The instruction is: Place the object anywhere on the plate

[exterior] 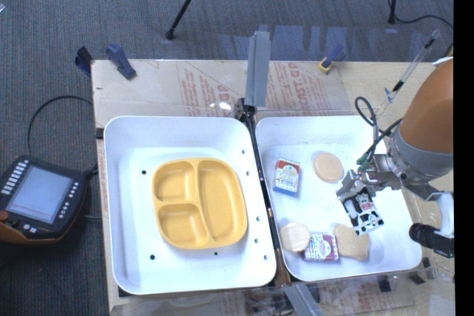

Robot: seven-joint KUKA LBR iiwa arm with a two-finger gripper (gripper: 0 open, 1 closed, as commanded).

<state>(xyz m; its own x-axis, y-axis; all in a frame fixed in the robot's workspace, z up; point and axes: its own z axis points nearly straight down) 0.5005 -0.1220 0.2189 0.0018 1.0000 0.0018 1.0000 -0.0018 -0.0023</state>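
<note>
- Yellow plastic plate (pixel 200 202) with three compartments lies in the middle of the left bin (pixel 126 152); all three compartments are bare.
- White right bin (pixel 296 131) sits just beside the left one on the counter (pixel 178 89), and it holds the loose things.
- A small packet with a red and white label (pixel 287 177) lies flat in the left half of the right bin, near its middle.
- A round tan disc, like a cookie or cracker (pixel 327 166), lies to the right of that packet, apart from it.
- Along the near edge of the right bin lie three things in a row: a pale round piece (pixel 295 237), a small red and white packet (pixel 321 246) touching it, and a tan piece shaped like a slice of toast (pixel 352 242) just right of the packet.
- The grey arm with its orange band (pixel 433 115) reaches in from the right, and the end effector (pixel 363 214) hangs low over the right part of the right bin, just above the toast-shaped piece.
- Whether the end effector is apart or together I cannot tell; its black and white tip is too small and cluttered to read, and nothing is plainly seen held in it.
- A handheld control pendant (pixel 37 197) with a screen rests on the floor left of the counter.
</note>
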